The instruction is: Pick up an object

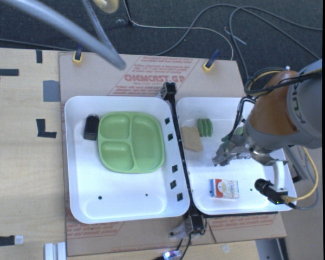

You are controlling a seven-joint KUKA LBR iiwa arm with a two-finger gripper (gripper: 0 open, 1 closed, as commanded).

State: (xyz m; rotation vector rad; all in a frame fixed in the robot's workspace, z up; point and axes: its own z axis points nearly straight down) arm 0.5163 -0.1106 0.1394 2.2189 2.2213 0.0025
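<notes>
In the right bin (206, 104) lie a tan block (192, 138) near the divider, a green ridged piece (205, 127) just beyond it, and a small white packet with red and blue print (224, 189) toward the front. My gripper (225, 155) reaches down from the right over the bin's middle, above and right of the packet, right of the tan block. Nothing shows between its tips. The left bin (76, 145) holds a green divided plate (131, 142) and a small black object (91, 127) at the plate's left.
A black clip strip (176, 145) runs between the two bins. Cables (216, 20) lie on the dark floor behind the bench. A grey pole (59, 26) crosses the upper left.
</notes>
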